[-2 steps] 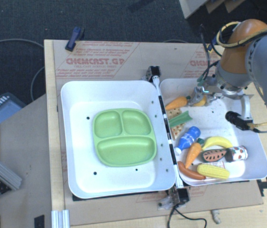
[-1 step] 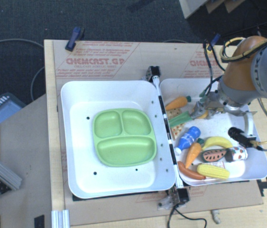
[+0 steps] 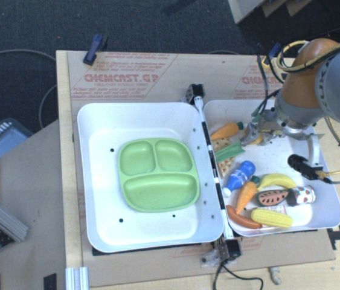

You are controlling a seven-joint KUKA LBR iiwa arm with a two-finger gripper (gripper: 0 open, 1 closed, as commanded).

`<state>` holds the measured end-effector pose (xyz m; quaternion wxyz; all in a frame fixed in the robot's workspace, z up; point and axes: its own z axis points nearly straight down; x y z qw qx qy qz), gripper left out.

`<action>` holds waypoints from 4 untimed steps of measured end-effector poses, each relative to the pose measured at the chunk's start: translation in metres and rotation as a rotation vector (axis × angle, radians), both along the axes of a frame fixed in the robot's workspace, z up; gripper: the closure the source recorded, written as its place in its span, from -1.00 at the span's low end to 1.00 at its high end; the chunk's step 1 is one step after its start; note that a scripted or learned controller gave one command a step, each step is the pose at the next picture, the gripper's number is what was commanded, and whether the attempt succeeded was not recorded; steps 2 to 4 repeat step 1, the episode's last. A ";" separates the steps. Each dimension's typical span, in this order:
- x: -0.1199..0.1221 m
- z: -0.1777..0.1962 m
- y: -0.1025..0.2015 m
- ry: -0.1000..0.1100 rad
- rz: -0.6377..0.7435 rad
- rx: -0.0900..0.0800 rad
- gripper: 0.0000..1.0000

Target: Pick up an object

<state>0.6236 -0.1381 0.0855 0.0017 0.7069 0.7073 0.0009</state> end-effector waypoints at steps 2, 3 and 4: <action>-0.068 0.100 0.073 0.004 0.001 0.002 1.00; -0.068 0.100 0.073 0.004 0.001 0.002 1.00; -0.068 0.100 0.073 0.004 0.001 0.002 1.00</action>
